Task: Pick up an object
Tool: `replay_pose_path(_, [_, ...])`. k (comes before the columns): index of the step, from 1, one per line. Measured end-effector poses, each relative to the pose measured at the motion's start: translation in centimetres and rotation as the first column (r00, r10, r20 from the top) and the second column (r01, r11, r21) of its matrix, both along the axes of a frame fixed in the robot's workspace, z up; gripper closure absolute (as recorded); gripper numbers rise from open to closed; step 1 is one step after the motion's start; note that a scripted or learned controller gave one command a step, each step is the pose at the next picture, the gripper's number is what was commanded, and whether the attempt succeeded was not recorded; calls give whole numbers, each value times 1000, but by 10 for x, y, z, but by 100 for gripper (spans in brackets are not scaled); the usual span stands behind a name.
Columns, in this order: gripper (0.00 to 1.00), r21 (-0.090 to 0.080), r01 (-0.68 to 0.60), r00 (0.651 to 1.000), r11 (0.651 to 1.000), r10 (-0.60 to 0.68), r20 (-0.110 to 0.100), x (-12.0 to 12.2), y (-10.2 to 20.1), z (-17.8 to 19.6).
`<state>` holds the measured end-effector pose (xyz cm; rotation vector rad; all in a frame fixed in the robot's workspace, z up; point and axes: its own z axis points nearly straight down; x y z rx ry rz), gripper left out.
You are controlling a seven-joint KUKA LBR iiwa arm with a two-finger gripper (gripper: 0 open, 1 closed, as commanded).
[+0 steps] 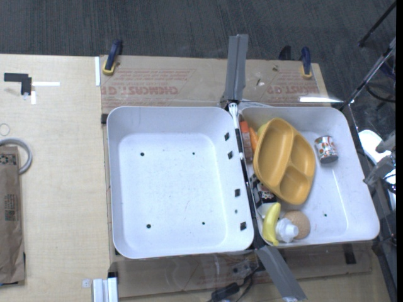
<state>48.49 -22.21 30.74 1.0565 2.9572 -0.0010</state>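
A: Objects? All in right bin [352, 187]: yellow dish [286, 162] leaning on the divider, can [326, 148] apart, easiest pick.
B: Hand? Can't tell its state. Left bin [126, 187] bare.

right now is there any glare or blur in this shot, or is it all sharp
Camera view: even, soft light; a blown-out bright patch at the right edge beside the right white bin; the yellow divided plastic dish casts little shadow; small items below it look slightly soft.
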Motion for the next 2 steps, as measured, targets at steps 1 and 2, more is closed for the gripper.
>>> replay_pose_path(1, [0,0,-47,999,999,47,0,-6,0,-75])
replay_pose_path(2, [0,-1,-285,959,959,285,2,-6,0,51])
